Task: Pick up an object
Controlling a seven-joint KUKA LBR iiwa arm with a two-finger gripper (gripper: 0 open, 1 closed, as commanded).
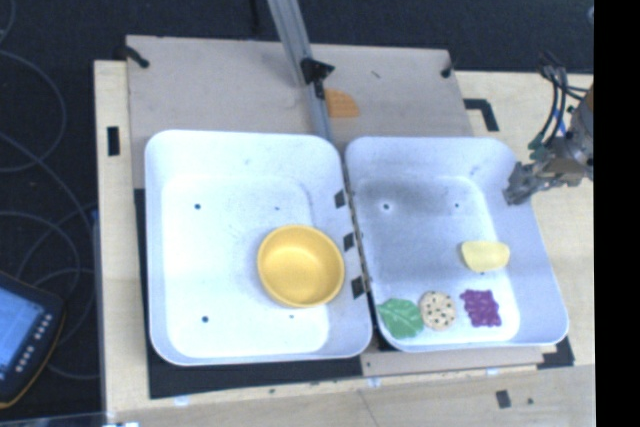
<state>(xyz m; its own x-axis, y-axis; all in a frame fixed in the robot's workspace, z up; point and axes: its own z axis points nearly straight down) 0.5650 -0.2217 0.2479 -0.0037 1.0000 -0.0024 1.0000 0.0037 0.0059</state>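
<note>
Approach step: gripper at right bin's far-right rim, finger state can't tell, nothing held; yellow piece lies nearest, so next move calls for swinging inward and descending.

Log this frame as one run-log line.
end effector: over right bin's right rim, holding nothing visible | right bin: yellow piece, green leaf, cookie, purple grapes | left bin: yellow bowl

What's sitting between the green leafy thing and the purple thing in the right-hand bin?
In the camera view, a round speckled cookie lies between the green leaf and the purple grapes, along the near edge of the right bin.
</note>
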